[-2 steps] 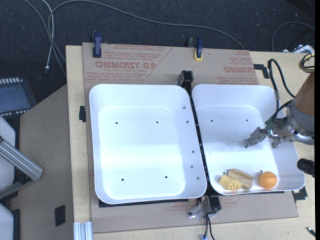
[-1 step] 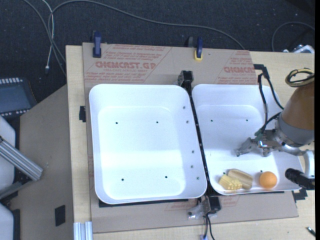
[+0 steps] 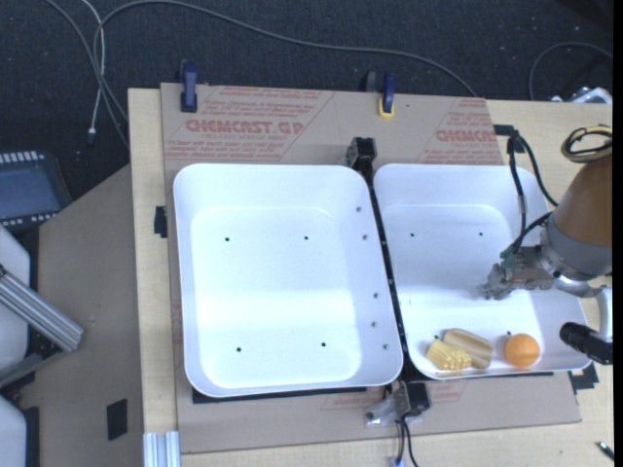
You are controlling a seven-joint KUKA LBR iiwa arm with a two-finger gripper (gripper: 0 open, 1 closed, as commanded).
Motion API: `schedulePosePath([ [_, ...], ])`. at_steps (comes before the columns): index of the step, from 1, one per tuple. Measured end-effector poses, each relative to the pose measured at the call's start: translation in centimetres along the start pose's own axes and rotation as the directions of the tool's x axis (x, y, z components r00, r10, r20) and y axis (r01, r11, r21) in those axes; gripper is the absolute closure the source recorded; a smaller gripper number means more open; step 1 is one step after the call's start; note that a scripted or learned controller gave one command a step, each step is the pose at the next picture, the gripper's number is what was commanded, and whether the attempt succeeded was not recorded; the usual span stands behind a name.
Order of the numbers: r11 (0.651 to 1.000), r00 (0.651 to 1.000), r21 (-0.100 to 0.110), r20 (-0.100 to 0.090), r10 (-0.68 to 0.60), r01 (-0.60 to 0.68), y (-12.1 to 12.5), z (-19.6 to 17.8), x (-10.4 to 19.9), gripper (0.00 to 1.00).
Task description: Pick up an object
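Dark carpet and loose cables surround the counter (image 3: 146, 261), where a cardboard sheet (image 3: 253, 120) printed in red lies under 2 shallow white bins. Starting well to the left of the fingers, the left bin (image 3: 277, 188) sits bare and white, 4 small dark dots marking its floor. A black divider clip (image 3: 361, 151) stands at the far end of the seam between the bins, and 2 blue clamps (image 3: 188, 86) grip the cardboard's far edge.

Over to the right bin (image 3: 438, 188) now. Below and just left of the fingers, near the bin's front wall, lies a pale yellow corn cob (image 3: 449, 357), touching a tan, bread-like roll (image 3: 469, 341) beside it. Directly below the fingers, a little apart from that pair, sits a small orange ball (image 3: 523, 349).

And there's the gripper (image 3: 504, 282), low over the right bin's floor near the right wall, the grey arm (image 3: 584, 227) reaching in behind it. Whether the fingers are spread or pressed together I cannot tell; they're a dark, blurry cluster. All 3 objects rest on the bin floor, apart from them.
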State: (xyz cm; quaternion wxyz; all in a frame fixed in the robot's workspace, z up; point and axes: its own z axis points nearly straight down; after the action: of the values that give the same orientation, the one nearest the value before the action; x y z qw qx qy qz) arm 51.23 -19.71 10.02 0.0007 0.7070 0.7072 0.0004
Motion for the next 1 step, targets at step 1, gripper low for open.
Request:
schedulePosePath([
  [1,1.000,1.000,-0.004,0.001,-0.001,0.001,0.72,-6.04,0.40,1.00],
])
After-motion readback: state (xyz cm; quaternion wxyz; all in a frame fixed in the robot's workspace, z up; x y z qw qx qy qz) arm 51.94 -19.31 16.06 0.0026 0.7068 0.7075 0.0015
